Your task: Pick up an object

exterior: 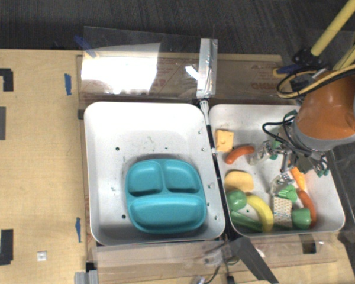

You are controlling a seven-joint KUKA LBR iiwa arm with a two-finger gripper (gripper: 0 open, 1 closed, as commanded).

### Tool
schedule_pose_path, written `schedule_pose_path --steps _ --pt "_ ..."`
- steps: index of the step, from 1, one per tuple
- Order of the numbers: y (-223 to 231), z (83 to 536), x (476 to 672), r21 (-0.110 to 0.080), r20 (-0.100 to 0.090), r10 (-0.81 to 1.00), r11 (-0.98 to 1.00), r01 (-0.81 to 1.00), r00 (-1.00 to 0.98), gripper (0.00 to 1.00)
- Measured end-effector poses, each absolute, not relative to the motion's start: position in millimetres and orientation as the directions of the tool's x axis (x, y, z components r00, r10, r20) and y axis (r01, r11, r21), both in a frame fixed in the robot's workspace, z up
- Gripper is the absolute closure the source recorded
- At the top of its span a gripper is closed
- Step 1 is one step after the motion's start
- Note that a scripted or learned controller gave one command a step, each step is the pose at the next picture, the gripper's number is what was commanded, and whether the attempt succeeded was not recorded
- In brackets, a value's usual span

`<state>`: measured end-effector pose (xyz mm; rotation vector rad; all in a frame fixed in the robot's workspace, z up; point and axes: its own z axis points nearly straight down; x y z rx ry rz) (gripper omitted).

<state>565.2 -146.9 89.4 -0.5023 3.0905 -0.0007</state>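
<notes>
White right bin (pixel 337 209): curved yellow banana (pixel 261 210) among toy food; jaws' state indiscernible.

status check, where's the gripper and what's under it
Gripper low in right bin, over the toy food pile. Nothing seen held. Carrot and banana crowd close.

The left bin (pixel 106 129) has open room above the blue tray (pixel 164 195), but the right bin (pixel 334 200) is crowded with toy food (pixel 257 209) under the arm (pixel 328 114)

text: none legible | labels: none | numbers: none | signs: none
</notes>
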Motion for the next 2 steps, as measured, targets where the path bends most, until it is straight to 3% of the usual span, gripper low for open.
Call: schedule_pose_path --steps 1,2 --pt "-204.2 87.7 622.9 -0.004 -0.009 -0.633 0.774 -0.633 -0.774 0.0" --pt "-193.5 88.7 586.8 -0.005 -0.008 -0.571 0.821 -0.571 -0.821 0.0"
